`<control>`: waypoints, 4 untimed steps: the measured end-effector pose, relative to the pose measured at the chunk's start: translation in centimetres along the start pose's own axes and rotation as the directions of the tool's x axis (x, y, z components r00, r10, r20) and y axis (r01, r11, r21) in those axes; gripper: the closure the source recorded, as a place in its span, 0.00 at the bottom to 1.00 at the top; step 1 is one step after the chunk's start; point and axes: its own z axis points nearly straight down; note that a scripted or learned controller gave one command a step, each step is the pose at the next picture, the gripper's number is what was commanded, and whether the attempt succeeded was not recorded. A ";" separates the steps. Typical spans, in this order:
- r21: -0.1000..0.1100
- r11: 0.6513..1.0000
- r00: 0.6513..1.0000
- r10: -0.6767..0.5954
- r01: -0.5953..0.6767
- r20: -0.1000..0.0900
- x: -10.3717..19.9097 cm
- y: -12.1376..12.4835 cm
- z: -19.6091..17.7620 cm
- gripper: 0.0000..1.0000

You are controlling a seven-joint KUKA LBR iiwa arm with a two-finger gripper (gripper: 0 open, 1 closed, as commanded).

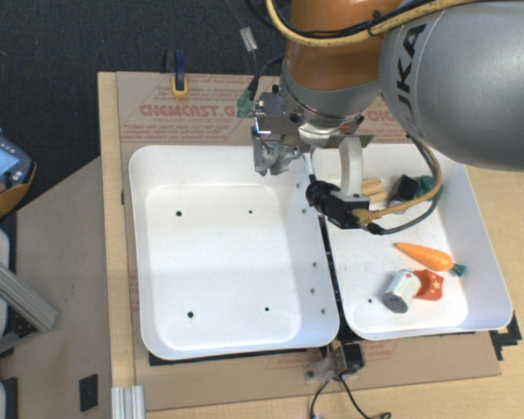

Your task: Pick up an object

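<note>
White moulded plastic: two shallow bins side by side on a brown cardboard sheet (201,112) that covers the surface. They are smooth and glossy, with low walls and rounded corners. Judged purpose: the walls keep loose stock from rolling off and within the arm's reach.

1. Hand (275,154). Bare grey metal on a grey arm with an orange band. It hangs above the far corner of the first bin (218,260), close to the wall shared with the second bin (476,234). Whether it is released or clenched cannot be told, and nothing is seen held in it. Judged: no pick made yet.

2. Carrot (426,256). Orange, matte and tapered, with a green stub at one end. It lies flat in the second bin, across the shared wall from the hand, nearer the camera and well apart from it. Judged a toy; gripping across its width looks the easiest hold.

3. Grey-and-red piece (410,288). It has a rounded grey end and a red body, and lies on its side. It sits just beside the carrot, on the side away from the hand. Too small to name.

4. Tan piece (372,187). Pale and blunt-ended, it is the nearest of the three to the hand and is partly hidden.

Note: the floor below the hand shows small dark dots. All the listed stock lies in the second bin, so the hand likely has to cross the shared wall to reach any of it.
</note>
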 end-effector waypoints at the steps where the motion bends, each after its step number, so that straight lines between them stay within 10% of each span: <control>1: -0.015 1.000 1.000 0.001 -0.001 -0.001 5.3 3.0 -4.2 1.00; 2: -0.002 1.000 1.000 0.005 -0.005 0.003 7.2 0.9 -1.2 1.00; 3: -0.026 1.000 1.000 0.006 -0.006 -0.003 7.1 5.6 -15.1 1.00; 4: -0.002 1.000 1.000 0.009 -0.009 0.005 7.0 9.5 -8.5 1.00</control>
